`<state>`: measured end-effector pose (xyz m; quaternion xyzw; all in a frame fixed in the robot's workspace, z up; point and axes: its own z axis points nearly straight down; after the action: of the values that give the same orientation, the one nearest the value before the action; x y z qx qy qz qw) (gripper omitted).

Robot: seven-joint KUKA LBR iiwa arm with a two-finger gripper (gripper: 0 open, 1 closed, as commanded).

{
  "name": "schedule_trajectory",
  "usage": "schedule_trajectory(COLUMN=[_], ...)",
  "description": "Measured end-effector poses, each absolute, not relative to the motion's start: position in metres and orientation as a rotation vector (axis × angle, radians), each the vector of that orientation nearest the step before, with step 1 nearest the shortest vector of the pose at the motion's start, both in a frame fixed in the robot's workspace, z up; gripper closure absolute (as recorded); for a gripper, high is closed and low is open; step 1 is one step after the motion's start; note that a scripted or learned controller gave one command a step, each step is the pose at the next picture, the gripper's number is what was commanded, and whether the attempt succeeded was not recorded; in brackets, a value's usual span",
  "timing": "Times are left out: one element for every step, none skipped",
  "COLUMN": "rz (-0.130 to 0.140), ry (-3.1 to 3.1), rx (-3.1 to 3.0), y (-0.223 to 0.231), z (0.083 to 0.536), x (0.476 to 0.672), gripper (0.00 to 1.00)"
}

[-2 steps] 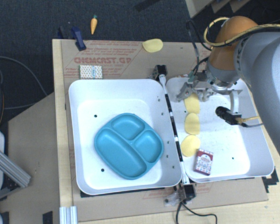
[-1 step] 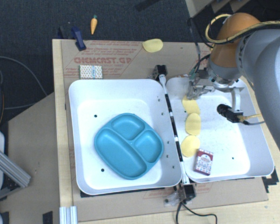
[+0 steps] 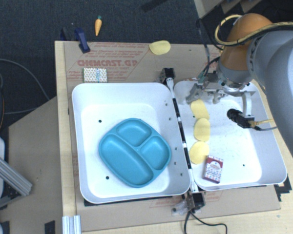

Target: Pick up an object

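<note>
My pincer (image 3: pixel 205 94) hangs at the right bin's (image 3: pixel 244 172) far-left corner; I cannot tell its state. Directly below it, nearly touching, lies the first of 3 yellow pieces (image 3: pixel 199 109), strung toward the red box (image 3: pixel 213 169).

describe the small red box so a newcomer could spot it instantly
Start at the right-hand white bin. Follow the column of three pale yellow pieces toward its near edge. The small red box lies just past the last one, the only red, printed item there.

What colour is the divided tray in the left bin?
Light blue; the divided tray shows plainly in the camera view, lying in the left bin.
</note>
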<state>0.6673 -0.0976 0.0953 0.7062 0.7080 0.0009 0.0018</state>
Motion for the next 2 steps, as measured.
schedule_trajectory(rz=[-0.001, 0.001], ry=[2.222, 2.220], rx=[2.223, 2.223], y=[-0.096, -0.095], z=[0.084, 0.095], x=[0.624, 0.624], gripper=[0.00, 1.00])
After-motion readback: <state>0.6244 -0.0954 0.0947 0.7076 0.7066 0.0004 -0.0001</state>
